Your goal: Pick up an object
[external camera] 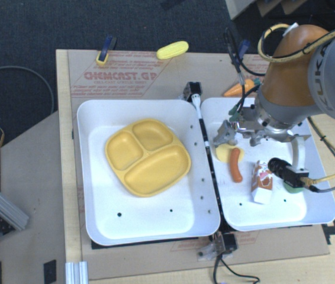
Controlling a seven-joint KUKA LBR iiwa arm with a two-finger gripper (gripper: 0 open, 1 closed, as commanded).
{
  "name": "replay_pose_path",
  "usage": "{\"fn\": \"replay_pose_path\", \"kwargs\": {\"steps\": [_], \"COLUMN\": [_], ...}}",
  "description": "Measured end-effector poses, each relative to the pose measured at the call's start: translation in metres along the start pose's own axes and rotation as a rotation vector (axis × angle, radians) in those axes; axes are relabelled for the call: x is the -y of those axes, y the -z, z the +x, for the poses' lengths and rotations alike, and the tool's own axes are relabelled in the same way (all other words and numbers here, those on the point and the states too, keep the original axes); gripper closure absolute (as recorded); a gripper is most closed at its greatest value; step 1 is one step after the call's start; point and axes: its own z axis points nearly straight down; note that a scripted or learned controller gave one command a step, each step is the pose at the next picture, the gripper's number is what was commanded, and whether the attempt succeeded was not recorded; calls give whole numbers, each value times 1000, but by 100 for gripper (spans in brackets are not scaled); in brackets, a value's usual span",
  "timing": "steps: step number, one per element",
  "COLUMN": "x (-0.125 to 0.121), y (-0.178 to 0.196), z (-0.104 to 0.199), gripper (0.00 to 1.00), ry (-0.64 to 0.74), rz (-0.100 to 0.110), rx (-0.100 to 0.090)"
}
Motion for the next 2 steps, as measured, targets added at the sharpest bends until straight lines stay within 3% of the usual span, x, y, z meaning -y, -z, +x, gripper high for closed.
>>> {"fn": "replay_pose_path", "kwargs": {"steps": [1, 2], "x": [18, 19], "y": [99, 103], "z": [66, 61], "gripper": [0, 100], "ry": [4, -3], "rz": [-7, 2], "rx": [-2, 2]}}
